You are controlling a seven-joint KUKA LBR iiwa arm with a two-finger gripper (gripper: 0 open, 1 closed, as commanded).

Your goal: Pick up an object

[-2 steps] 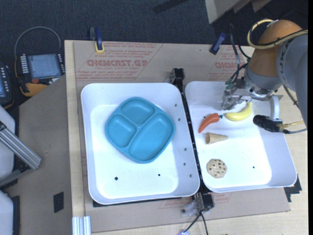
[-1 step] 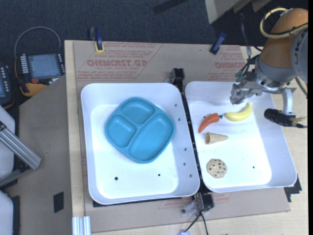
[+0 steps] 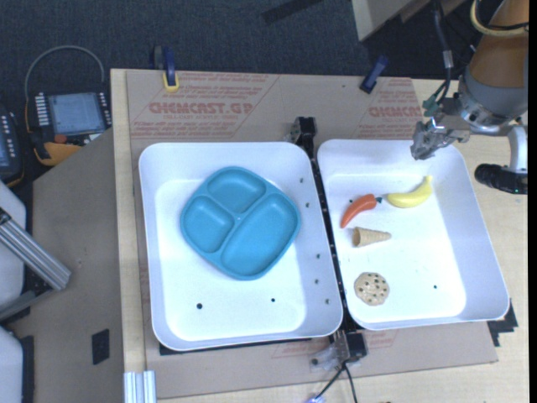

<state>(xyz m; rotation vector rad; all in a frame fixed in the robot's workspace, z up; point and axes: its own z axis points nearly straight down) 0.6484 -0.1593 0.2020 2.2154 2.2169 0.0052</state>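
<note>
The right white bin [image 3: 478, 250] holds a yellow banana [image 3: 409, 196], an orange-red chili pepper [image 3: 357, 209], an ice-cream cone [image 3: 370, 237] and a round chocolate-chip cookie [image 3: 371, 288]. My gripper [image 3: 424, 143] hangs over the far edge of this bin, just above and slightly right of the banana, with nothing seen between its fingers. The grey arm with its orange band [image 3: 503, 44] comes in from the upper right.
The left white bin [image 3: 159, 250] holds a blue divided plate [image 3: 240, 222]. A black clamp [image 3: 303, 129] sits between the bins at the far side. Both bins rest on a cardboard-covered bench [image 3: 260, 99].
</note>
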